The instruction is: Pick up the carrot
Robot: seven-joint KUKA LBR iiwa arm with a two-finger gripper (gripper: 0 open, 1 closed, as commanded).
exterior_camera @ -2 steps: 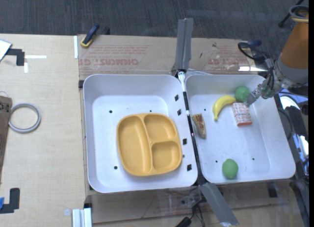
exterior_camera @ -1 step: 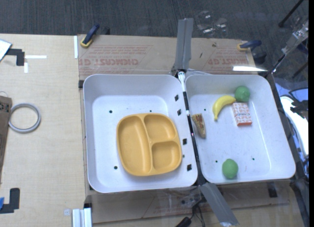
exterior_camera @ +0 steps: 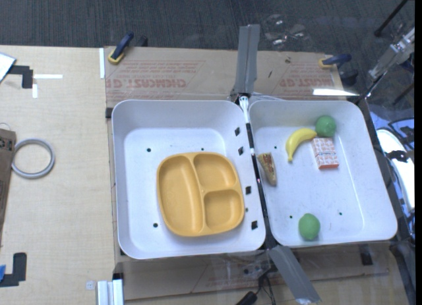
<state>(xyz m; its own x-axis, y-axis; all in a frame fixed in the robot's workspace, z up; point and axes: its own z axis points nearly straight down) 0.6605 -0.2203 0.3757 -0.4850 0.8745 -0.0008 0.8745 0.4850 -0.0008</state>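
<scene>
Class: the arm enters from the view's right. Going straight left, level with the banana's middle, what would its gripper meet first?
Probably the red-and-white box, provided it clears the right bin's wall; height is unclear.

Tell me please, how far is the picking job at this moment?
Nothing looks done. The yellow curved banana, two green round fruits, red-and-white box and brown wedge lie loose in the right white bin; the yellow divided plate sits in the left white bin. Nothing is in hand; the whole pick is left.
</scene>
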